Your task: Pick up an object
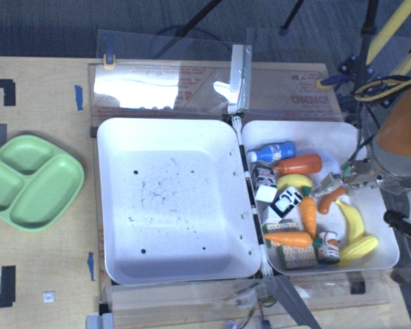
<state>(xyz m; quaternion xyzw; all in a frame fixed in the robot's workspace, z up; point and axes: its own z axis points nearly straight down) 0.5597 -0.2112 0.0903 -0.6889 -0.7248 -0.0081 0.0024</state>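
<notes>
my gripper (339, 181) hangs over the right bin (387, 252) — open or closed, i cannot tell. nearest is a small carrot (331, 198), probably light, stiff, slick plastic; i'd pinch across its middle. banana (355, 225) and another carrot (308, 214) crowd it closely.

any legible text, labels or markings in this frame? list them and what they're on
None can be read with confidence.
Red print on the clear panel behind the bins: too blurred to read.
Black-and-white block in the right bin: bold white marks, not legible as letters.
Small can at that bin's front: label too small.
Blue bottle: label unreadable.
</notes>
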